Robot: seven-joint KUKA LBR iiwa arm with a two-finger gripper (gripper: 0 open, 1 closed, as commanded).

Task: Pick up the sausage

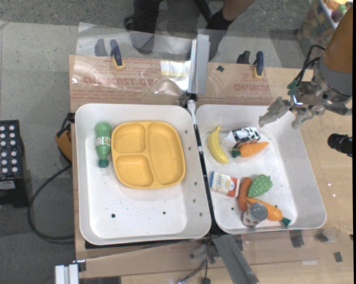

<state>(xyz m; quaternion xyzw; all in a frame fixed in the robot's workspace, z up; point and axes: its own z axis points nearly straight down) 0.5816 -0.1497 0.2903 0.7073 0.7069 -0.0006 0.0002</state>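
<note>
While the end effector [287, 112] hangs empty with fingers spread wide over the right bin's [305, 158] far edge, the sausage [243, 193] lies near the front of that bin, wedged between the small carton [224, 184] and the green fruit [260, 186], its lower end by the tin [253, 214]. A sound approach, in my judgement, descends over its exposed upper half, fingers straddling its narrow width, clear of both neighbours.

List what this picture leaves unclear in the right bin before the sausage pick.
- Sausage: its right side is covered by the green textured toy, its lower end by the metal can in the camera view.
- Small carton: label too small to read.
- Black-and-white item: too small to identify.
- Pincer: blurred above the bin's far edge.
- Arm: cut off by the right edge.
</note>
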